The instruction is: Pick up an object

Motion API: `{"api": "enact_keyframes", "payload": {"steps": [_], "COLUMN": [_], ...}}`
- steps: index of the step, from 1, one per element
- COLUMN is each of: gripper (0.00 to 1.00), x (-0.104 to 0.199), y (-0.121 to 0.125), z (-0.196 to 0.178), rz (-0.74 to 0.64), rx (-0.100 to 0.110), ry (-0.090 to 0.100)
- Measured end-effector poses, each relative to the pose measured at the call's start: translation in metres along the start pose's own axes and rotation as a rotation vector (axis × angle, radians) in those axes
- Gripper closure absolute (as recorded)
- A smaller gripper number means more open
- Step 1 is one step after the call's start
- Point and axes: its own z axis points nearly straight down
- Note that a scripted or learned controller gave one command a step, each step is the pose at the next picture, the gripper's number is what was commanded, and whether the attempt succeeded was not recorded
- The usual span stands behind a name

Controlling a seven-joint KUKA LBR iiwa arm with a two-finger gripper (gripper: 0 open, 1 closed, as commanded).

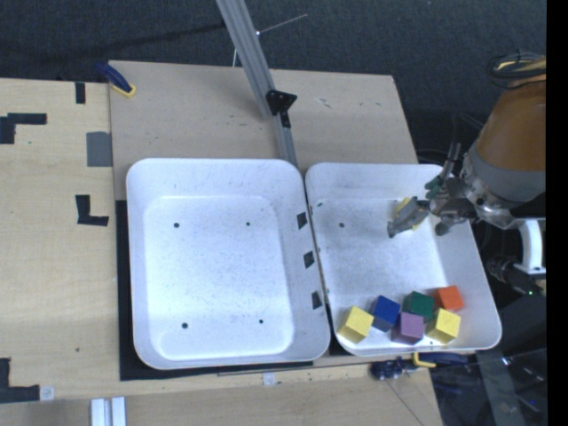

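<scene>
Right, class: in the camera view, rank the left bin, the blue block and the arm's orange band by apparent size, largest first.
1. Left bin
2. Orange band, though it sits nearer the camera and is cut off at the edge
3. Blue block

Two shallow white bins sit side by side on the bench, the left bin (217, 260) and the right bin (373, 256). Six small blocks lie clustered in the near right corner of the right bin: two yellow, at the cluster's left end (357, 324) and right end (447, 325), and one each of blue (386, 311), green (419, 305), purple (411, 326) and orange (450, 297).
</scene>
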Motion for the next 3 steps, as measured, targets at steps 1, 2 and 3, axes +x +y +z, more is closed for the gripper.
{"api": "enact_keyframes", "payload": {"steps": [1, 2, 3], "gripper": [0.0, 0.0, 0.0], "x": [0.0, 0.01, 0.012], "y": [0.0, 0.001, -0.005], "z": [0.0, 0.054, 0.118], "rz": [0.001, 0.002, 0.002], "rx": [0.0, 0.005, 0.008], "ry": [0.0, 0.0, 0.001]}}
